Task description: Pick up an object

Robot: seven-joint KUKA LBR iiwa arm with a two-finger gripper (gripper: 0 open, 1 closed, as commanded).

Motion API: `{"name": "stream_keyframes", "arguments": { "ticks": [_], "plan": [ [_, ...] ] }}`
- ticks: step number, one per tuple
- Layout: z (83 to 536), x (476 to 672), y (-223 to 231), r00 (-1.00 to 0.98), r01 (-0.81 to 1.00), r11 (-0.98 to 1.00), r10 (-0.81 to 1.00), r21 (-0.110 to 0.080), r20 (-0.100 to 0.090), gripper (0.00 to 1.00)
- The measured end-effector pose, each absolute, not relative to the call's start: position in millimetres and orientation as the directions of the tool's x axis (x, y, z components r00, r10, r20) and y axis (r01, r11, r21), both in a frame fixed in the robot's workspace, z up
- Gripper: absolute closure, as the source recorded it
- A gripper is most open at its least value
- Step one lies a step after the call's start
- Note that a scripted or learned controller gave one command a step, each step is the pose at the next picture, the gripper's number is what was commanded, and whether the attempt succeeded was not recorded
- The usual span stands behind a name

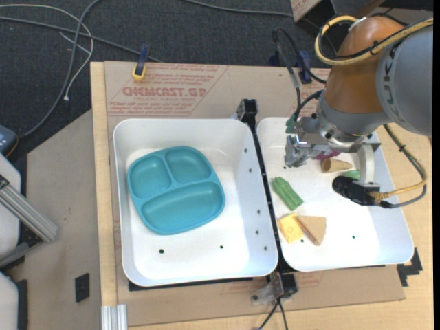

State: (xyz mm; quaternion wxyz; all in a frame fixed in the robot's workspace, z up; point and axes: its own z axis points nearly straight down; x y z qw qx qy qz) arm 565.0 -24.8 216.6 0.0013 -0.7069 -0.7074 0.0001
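In the right bin, close to its near-left corner, a yellow block is lying with a tan wedge touching it on the side toward the bin's middle. A little farther back, just beside the bin's left wall, a green piece is lying at a slant, apart from both.

In the left bin, a teal divided plate is resting flat around the middle, nearer the left wall than the right.

Farther back in the right bin, the gripper is hanging over the far-left part, beyond the green piece and not touching it. From this angle it is not possible to tell how far it is open, and nothing is showing in its grasp. A small tan cone is lying just beside it, toward the bin's middle.

The grey arm with its orange band is reaching over the bin's far edge.

Beyond the bins, a printed cardboard sheet is lying on the bench, with a blue clamp gripping its far edge.
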Motion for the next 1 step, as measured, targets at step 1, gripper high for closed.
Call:
{"name": "stream_keyframes", "arguments": {
  "ticks": [1],
  "plan": [
    [219.2,571.5,31.4,-0.002,1.000,0.002,1.000,0.000,0.001,1.00]
  ]
}}
